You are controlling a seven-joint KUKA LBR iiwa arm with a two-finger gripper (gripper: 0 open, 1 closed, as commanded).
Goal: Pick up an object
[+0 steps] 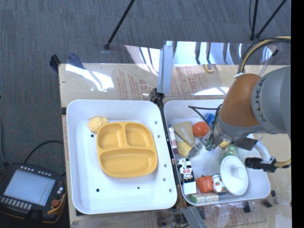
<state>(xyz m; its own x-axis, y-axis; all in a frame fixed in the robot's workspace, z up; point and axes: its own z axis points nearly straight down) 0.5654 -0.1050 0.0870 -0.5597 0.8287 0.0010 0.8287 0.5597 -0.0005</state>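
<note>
Your gripper low in right bin, near yellow wedge and red tomato. Claw state: cannot tell. Nothing visibly lifted; you still have grasp and lift ahead, I judge.

The arm is running off the right edge, its base out of frame, and its wrist is covering part of the right bin and the blue item beneath it. The gripper is appearing small and blurred. The green object is lying half hidden behind the white lidded dish. The pendant is being cropped at the lower left.
</note>
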